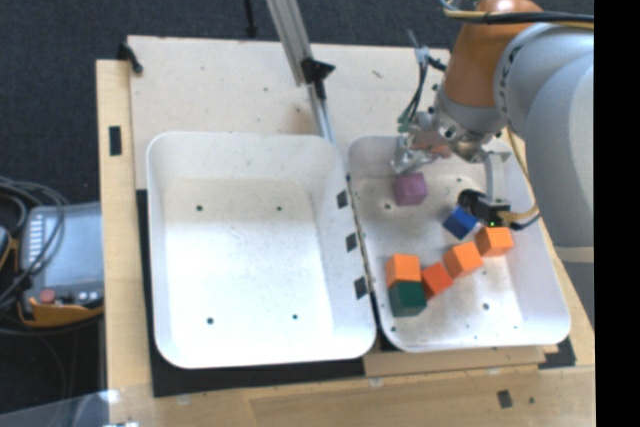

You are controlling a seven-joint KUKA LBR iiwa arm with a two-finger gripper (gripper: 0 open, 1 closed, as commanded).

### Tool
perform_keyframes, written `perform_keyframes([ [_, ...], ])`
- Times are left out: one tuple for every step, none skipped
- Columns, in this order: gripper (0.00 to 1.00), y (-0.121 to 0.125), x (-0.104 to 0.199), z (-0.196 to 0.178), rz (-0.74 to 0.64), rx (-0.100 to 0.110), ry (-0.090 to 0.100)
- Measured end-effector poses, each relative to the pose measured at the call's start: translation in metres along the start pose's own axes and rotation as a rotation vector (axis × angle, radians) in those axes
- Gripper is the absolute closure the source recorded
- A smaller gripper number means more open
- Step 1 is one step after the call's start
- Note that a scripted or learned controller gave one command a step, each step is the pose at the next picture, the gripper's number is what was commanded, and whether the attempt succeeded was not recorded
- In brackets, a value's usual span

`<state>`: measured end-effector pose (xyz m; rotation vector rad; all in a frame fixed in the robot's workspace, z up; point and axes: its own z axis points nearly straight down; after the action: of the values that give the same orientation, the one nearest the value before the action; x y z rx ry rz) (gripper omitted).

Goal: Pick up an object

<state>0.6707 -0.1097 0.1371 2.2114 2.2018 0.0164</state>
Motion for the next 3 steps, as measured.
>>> perform_keyframes([
  [1.0, -0.001, -0.001, -0.045, -0.001, 0.017, 0.007],
  [1.0, 0.0, -0.002, -0.067, -0.004, 0.018, 0.008],
  [1.0, 0.002, 0.053, -0.085, -0.012, 0.018, 0.009],
])
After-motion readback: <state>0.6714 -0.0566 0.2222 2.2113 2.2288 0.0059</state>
